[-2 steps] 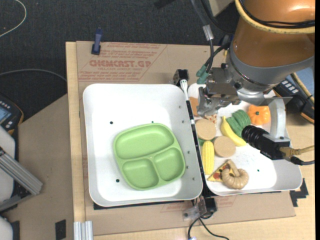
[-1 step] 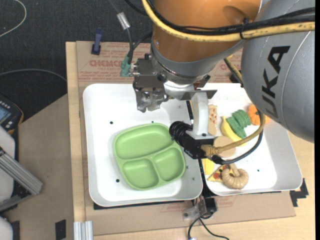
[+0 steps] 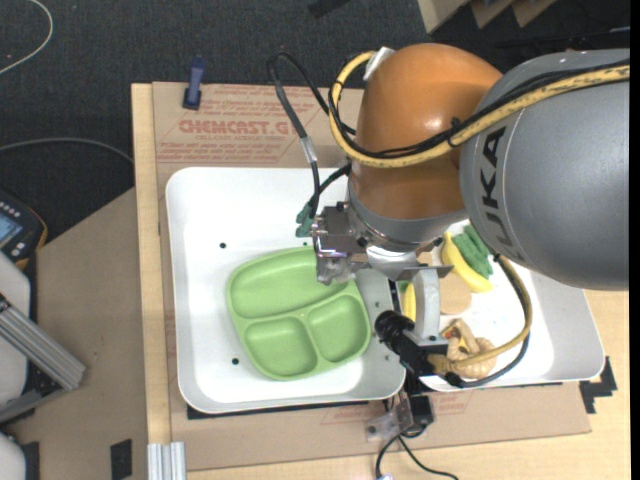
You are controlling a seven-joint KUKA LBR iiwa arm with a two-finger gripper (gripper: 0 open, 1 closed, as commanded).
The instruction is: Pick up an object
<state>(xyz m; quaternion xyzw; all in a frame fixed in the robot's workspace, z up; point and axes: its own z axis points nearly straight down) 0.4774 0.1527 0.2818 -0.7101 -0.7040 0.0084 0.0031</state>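
Observation:
A light green plate [image 3: 295, 318] with three compartments lies in the left white bin [image 3: 200, 268], toward its front right. My gripper [image 3: 332, 260] hangs over the plate's far right rim, close to the wall between the two bins. The arm's large orange and grey body hides most of it from above. In the right bin [image 3: 572, 343] a yellow and green object [image 3: 470, 258] lies beside the arm, and a tan, knobbly object [image 3: 472, 353] sits near the front edge. Much of the right bin is hidden under the arm.
Both bins rest on a cardboard sheet [image 3: 230, 118] with red print. A blue clip [image 3: 193, 83] sits at its far left corner. Black cables [image 3: 300, 138] loop from the wrist over the left bin's far side. The left bin's far and left floor is bare white.

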